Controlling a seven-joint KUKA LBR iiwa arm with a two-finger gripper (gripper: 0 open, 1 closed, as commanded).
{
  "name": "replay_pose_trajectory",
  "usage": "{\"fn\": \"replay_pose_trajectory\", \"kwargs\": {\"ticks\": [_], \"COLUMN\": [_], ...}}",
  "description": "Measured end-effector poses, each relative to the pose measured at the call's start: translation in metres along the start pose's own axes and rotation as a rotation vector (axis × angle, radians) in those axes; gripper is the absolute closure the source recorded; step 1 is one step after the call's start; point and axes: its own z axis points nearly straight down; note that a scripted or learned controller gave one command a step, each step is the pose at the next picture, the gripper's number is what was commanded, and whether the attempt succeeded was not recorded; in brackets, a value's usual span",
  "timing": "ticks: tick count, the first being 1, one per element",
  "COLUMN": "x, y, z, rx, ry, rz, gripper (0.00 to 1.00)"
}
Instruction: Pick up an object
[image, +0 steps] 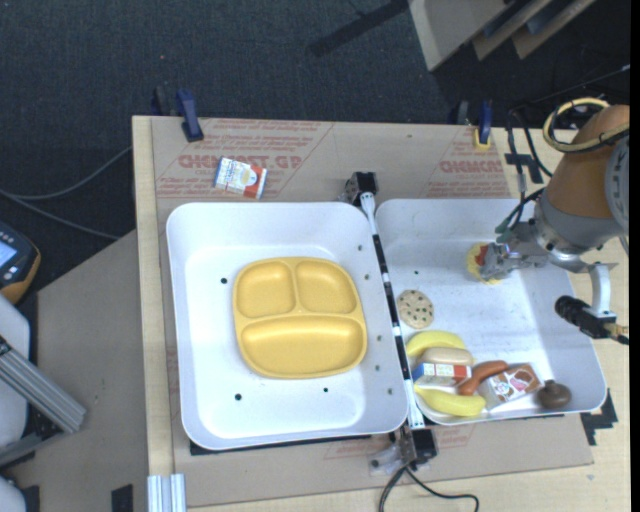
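The two-finger gripper (497, 258) touches a small yellow and red object (482, 262); grip state I cannot tell

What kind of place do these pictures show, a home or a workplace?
Probably a robotics lab, not a home: a clamped wooden board bearing two shallow white bins, a grey-and-orange robot arm, and toy food.

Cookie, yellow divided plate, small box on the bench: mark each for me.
cookie (414, 308): camera view, middle of its top face, in the right bin.
yellow divided plate (298, 316): camera view, ridge where its compartments meet, in the left bin.
small box (240, 177): camera view, middle of its top face, on the bench behind the left bin.
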Motion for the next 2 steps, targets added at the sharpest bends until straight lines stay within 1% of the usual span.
{"fn": "replay_pose_trajectory", "kwargs": {"ticks": [1,2], "x": [0.015,0.027], "y": [0.021,-0.004], "z": [0.000,0.004], "rx": [0.025,0.008], "ry": [-0.007,-0.002], "rz": [0.003,0.002], "gripper": [1.00,1.00]}}
